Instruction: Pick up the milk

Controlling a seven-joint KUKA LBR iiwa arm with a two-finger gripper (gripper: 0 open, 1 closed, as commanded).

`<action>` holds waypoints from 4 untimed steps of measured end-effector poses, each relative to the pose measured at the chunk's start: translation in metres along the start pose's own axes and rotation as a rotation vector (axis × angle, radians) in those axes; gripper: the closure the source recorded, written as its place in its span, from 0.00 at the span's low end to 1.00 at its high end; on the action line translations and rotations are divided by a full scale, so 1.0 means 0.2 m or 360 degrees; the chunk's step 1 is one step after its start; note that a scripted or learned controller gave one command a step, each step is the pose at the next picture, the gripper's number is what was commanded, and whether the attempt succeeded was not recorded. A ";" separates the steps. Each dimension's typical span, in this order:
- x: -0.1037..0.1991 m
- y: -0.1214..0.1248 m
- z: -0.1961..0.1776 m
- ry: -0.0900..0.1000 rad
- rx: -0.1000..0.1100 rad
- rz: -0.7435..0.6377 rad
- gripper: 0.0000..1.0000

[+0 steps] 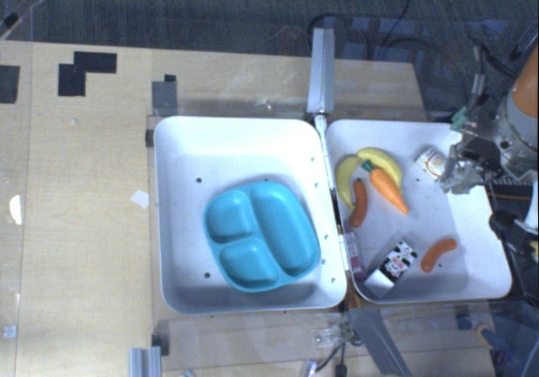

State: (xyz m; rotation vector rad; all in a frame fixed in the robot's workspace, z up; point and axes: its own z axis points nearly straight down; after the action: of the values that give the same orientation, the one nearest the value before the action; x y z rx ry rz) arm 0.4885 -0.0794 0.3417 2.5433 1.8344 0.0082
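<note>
The grey two-finger claw (461, 175) is seen over the right edge of the right shallow white bin (472, 283), beside a small round silvery object (431, 162) near the far right corner; whether it is apart or together cannot be told. Toward the bin's left edge, a yellow banana (364, 167), an orange carrot (388, 188) and a reddish-brown sausage (359, 203) are clustered, while a second sausage (438, 254) is placed near the right edge. The small black-and-white cow-patterned milk carton (397, 262) is found tilted near the near edge, and a blue sectioned plastic plate (262, 235) is held by the left white bin (181, 199).

A blue three-compartment plastic plate (262, 236) is being held in the left shallow white bin (181, 199); a yellow banana (370, 164), orange carrot (388, 188) and two sausages are lying in the right bin (472, 278).
</note>
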 end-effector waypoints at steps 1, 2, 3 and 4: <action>0.06 -0.02 0.27 -0.0001 0.0006 0.0277 1.00; 0.07 0.00 0.34 -0.0007 0.0009 0.1511 1.00; -0.15 0.03 0.97 -0.0007 0.0013 0.1425 1.00; -0.19 0.07 0.24 -0.0003 0.0004 0.1651 1.00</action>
State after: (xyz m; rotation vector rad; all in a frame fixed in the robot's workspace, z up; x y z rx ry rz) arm 0.4901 -0.1200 0.2930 3.1224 0.3330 0.0072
